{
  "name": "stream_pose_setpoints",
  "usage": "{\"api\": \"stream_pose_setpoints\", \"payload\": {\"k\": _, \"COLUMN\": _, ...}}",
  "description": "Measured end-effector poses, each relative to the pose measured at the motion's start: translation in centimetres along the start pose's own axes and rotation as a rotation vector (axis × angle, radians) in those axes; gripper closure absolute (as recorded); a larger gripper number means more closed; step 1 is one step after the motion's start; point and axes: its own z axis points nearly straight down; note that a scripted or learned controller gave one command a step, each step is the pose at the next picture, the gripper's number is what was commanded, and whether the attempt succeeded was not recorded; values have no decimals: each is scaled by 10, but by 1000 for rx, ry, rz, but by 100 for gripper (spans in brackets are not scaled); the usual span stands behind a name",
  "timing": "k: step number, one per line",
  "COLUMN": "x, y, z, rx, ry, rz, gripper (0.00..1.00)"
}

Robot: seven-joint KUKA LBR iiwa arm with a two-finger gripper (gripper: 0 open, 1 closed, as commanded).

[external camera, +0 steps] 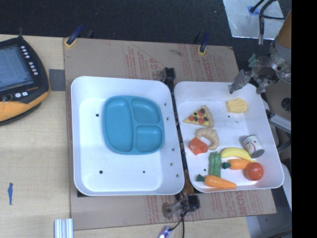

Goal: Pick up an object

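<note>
Carrot (220, 182) lies lengthwise, tip pointing right, in right bin (225, 95); end effector (246, 82) open, holding nothing.

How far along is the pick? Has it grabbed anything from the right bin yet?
Nothing looks picked yet. The gripper hangs over the upper right corner of the right bin, with no item between its fingers. The yellow chip lies nearest, just below it; the pizza slice and the other food items rest on the bin floor. Descent, grasp and lift all remain.
</note>
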Motion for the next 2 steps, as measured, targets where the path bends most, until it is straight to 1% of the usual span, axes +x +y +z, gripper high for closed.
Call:
{"api": "stream_pose_setpoints", "payload": {"k": 1, "x": -19, "y": -59, "z": 152, "rx": 3, "ry": 1, "rz": 0, "gripper": 0}}
{"api": "stream_pose_setpoints", "payload": {"k": 2, "x": 4, "y": -107, "z": 155, "rx": 1, "ry": 0, "rz": 0, "gripper": 0}}
